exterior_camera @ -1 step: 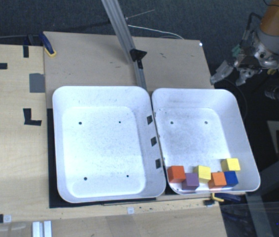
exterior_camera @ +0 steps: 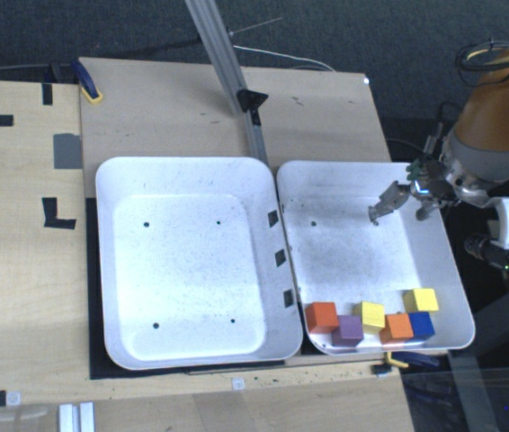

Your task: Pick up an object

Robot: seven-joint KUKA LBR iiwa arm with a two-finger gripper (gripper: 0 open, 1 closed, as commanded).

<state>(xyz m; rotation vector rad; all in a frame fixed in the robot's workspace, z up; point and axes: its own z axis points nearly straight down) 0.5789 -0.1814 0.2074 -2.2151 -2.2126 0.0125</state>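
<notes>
You see two white bins (exterior_camera: 183, 174), finely speckled dark, on a tan bench (exterior_camera: 21, 268); the blocks are orange (exterior_camera: 322, 314), purple (exterior_camera: 351, 328), yellow (exterior_camera: 373, 314) and blue (exterior_camera: 423, 325).

The arm (exterior_camera: 488, 124) enters from the right as a thick, rounded body, its upper part a broad orange band that curves like a dome. Below the band sits a smooth grey ring. Dark cables loop above the orange section, and one thin cable runs down beside the grey ring. Beneath it, the wrist narrows into a cluster of small dark and metallic parts with a spot of blue-green, possibly an indicator light. The gripper (exterior_camera: 397, 202) is slim, grey and angular. A white block with black fittings shows at the arm's lower right.
</notes>
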